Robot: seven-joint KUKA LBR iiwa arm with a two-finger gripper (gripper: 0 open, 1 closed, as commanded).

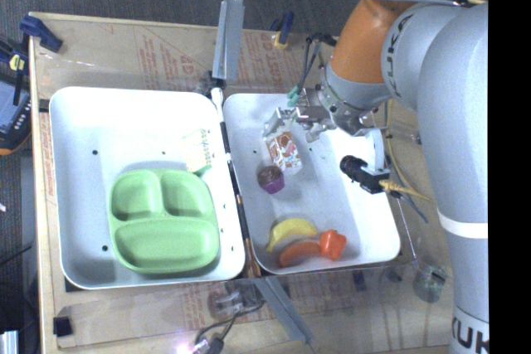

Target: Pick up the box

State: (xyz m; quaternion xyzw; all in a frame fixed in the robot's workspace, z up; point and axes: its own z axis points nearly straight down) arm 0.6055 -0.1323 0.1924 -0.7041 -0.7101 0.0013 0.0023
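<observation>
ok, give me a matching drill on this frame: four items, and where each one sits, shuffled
Items:
1. green tray
2. box
3. banana
4. purple item

Places:
A. front of the right bin, beside an orange item
B. left bin
C. back of the right bin, just below the gripper
D. middle of the right bin, just below the box

Pairs: 1-B, 2-C, 3-A, 4-D
</observation>
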